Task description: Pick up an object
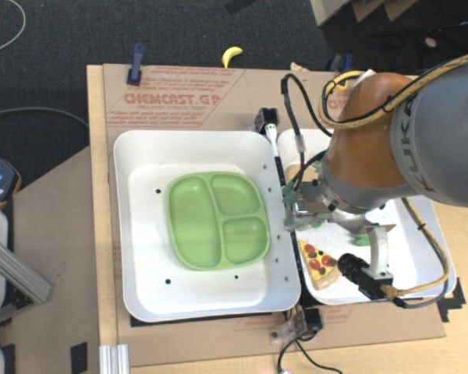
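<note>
Pizza slice toy (320, 264) just beside claw (296, 213); claw state hidden, cannot tell; needs centring above slice before descending.

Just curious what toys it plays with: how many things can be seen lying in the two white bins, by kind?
Green divided plate: 1
Toy pizza slice: 1
Total: 2, though the arm hides much of the right bin.
</note>
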Controlling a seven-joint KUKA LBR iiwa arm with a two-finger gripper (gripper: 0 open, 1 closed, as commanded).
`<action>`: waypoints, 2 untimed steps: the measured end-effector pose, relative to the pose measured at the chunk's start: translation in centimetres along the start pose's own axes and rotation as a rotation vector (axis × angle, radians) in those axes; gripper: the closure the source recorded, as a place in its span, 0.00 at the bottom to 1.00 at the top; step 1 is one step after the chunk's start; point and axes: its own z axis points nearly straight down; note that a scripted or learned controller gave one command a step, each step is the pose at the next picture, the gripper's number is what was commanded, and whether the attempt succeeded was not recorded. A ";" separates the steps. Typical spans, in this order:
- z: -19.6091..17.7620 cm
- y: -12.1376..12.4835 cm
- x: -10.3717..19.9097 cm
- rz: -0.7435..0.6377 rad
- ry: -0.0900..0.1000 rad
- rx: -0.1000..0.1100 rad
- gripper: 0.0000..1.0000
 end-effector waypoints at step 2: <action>-8.3 1.1 -0.1 0.006 -0.003 0.004 1.00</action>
